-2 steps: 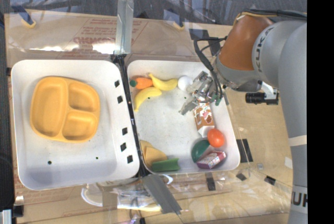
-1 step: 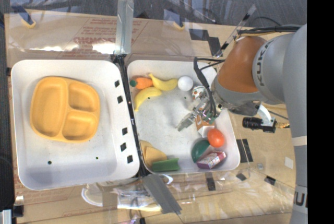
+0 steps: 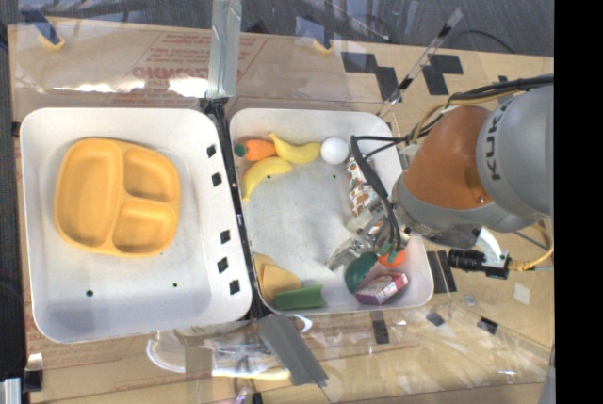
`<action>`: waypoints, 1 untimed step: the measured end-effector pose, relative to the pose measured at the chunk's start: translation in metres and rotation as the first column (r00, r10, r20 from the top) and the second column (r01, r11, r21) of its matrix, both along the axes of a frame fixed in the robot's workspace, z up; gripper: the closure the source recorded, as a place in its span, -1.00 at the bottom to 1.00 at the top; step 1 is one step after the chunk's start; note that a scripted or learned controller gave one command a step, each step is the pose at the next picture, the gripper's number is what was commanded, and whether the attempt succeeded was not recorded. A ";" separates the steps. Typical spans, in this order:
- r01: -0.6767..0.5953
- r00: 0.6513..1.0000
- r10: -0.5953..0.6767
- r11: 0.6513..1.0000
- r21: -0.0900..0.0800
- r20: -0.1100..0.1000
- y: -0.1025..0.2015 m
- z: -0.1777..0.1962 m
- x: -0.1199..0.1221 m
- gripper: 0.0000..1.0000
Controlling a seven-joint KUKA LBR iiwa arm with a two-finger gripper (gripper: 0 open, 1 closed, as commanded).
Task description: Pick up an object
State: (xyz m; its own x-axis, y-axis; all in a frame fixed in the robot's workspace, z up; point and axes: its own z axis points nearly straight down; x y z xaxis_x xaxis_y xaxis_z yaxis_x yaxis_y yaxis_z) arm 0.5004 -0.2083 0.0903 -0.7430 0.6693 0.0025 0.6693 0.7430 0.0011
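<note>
Gripper [image 3: 363, 247] low in your right bin [image 3: 283, 124], fingers spread, nothing between them; green object [image 3: 360, 273] just below fingertips, red piece [image 3: 393, 255] beside.

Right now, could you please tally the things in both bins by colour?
Yellow: 4 (tray, two bananas, wedge)
Orange: 2 (carrot, piece by the gripper)
White: 1 (ball)
Green: 2 (block, round piece)
Pink: 1 (packet)
Total: 10
</note>
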 end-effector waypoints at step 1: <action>0.151 0.988 -0.151 0.988 0.000 -0.001 0.009 0.000 -0.022 -1.00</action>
